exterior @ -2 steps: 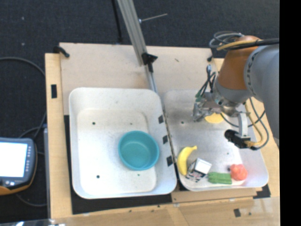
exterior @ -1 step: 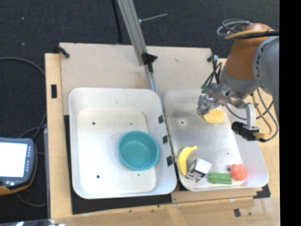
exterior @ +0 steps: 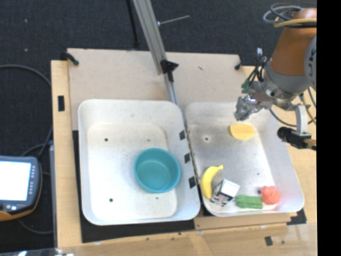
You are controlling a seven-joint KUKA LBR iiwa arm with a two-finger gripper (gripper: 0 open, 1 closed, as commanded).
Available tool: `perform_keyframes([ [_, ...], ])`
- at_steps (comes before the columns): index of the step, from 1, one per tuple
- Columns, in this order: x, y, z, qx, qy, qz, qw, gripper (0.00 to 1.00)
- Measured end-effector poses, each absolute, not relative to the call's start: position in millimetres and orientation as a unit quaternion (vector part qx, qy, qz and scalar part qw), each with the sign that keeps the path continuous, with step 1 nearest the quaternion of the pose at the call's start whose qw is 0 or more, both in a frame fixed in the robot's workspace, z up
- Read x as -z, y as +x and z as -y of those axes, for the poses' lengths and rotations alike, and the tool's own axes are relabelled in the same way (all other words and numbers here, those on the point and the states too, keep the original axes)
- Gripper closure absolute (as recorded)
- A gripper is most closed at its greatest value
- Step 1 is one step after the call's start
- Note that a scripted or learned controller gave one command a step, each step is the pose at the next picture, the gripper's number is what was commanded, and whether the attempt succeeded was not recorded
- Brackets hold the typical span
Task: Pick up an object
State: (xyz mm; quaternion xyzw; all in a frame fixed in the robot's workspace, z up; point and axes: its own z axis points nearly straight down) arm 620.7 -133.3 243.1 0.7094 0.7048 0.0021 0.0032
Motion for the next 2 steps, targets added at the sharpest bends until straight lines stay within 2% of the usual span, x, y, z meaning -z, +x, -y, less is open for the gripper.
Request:
perform_keyframes([
  [1,-246,621.5,134,-0.0009,0.708,-0.706,0.001,1.00],
  [2,-238,635.6,84,-0.0008,0.705,-0.709,0.001,1.00],
])
